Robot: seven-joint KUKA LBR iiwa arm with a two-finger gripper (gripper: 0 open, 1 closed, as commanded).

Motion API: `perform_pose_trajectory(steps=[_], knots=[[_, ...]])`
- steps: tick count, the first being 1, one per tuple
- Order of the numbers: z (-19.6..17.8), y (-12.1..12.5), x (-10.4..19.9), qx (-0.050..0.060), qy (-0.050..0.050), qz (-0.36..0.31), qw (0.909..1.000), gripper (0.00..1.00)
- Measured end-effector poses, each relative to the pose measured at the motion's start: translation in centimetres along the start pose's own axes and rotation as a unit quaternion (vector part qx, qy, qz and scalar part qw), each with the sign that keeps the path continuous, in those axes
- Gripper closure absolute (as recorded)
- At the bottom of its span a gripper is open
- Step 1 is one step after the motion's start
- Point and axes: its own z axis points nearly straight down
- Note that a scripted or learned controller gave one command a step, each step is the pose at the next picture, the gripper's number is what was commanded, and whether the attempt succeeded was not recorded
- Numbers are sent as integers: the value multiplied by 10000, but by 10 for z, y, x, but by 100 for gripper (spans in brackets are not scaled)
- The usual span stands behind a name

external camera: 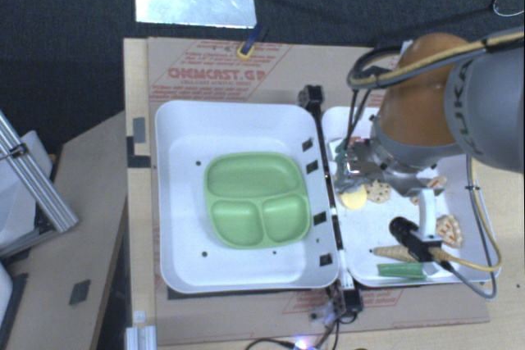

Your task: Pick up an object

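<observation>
The arm [435, 94] covers the right bin's [459, 279] far edge and hides the gripper itself. Small items at its near edge are too small to identify.

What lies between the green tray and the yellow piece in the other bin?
In the camera view, the two bins' adjoining white walls with black clips separate the green tray from the yellow piece.

Arm bent low, reaching in from the right

The grey arm with the orange band [422, 94] hangs wrist-down, its two-finger gripper [353, 164] pointed downward beneath the bulky wrist.
</observation>
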Motion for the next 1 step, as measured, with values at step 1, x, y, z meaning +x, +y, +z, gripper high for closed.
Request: perform_pose_trajectory(steps=[1], knots=[[-9,-6,9,-3,1,-24,10000,100]])
